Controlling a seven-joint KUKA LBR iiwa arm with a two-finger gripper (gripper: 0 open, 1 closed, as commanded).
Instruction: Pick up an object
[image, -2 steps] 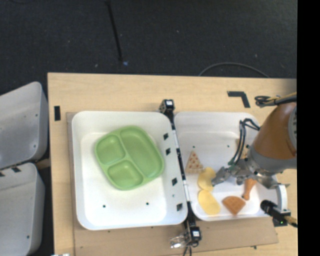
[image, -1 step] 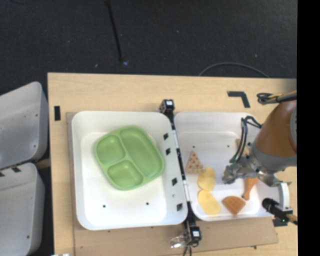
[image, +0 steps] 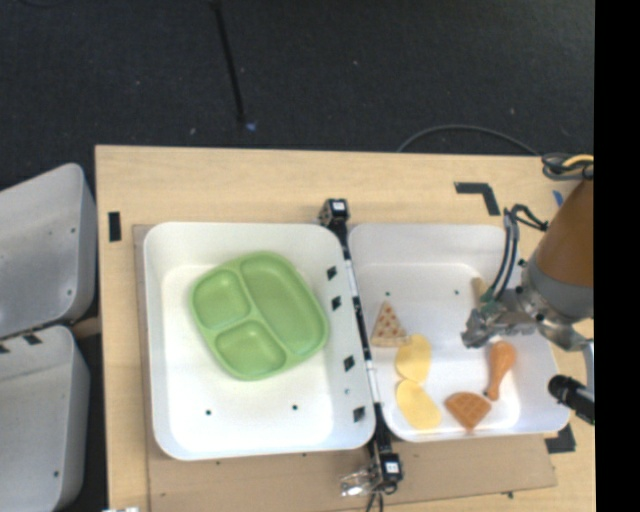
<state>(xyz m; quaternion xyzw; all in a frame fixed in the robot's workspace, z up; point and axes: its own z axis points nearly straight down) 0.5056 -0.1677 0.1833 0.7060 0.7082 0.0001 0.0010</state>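
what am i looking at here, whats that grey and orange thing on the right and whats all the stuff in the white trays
It is a robot arm, seen by one camera fixed above the bench and looking down at a slant. The arm reaches in from the right, and its pincer hangs over the right bin. In that bin lie toy foods: a triangular slice, two pale yellow pieces, an orange-brown wedge and a drumstick just below the pincer. The left bin holds a green divided plate. I cannot see anything between the pincer's tips, so nothing looks held.
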